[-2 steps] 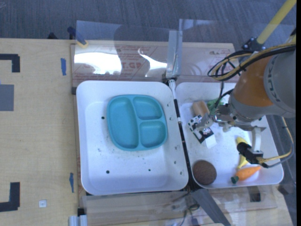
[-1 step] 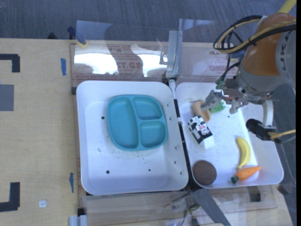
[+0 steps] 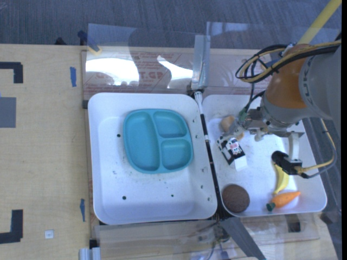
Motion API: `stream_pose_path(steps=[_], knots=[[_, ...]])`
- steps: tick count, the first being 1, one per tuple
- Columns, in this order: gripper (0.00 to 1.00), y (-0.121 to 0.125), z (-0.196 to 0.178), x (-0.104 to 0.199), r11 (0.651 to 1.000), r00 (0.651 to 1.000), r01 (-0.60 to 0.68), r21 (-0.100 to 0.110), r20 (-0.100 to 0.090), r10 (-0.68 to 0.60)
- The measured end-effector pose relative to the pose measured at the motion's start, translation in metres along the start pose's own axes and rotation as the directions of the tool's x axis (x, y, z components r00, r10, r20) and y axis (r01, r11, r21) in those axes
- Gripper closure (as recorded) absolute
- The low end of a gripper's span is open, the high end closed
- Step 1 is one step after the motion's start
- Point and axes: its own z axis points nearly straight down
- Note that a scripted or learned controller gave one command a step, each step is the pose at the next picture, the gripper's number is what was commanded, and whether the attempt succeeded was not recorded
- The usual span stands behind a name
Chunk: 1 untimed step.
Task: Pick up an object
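Seen from above at a slant, the bench (image 3: 38, 161) carries two shallow white bins side by side. The left bin (image 3: 103, 188) holds a teal divided plate (image 3: 158, 140) with three compartments, lying flat a little above the bin's middle. The right bin (image 3: 314, 199) holds the loose things: a small tan object (image 3: 227, 123) near its upper left, a black-and-white packet (image 3: 232, 149) just below that, a dark brown round object (image 3: 236, 197) at the lower left corner, and a yellow banana (image 3: 281, 179) with a dark tip toward the right, its lower end just beside an orange carrot (image 3: 285, 199) with a green tip. The grey arm (image 3: 320, 85) with its orange band reaches in from the right over the upper part of the right bin, cables looping above it. The gripper (image 3: 254, 124) hangs just right of the tan object and above the packet; whether the fingers are wide or narrow cannot be told from here, and nothing can be seen between them. All the objects appear to rest on the bin floor, none lifted.
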Motion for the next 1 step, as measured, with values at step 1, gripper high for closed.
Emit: stream_pose_path(steps=[1], knots=[[0.00, -0.0064, 0.0093, -0.0025, 0.997, 0.998, 0.066, -0.028, -0.005, -0.067]])
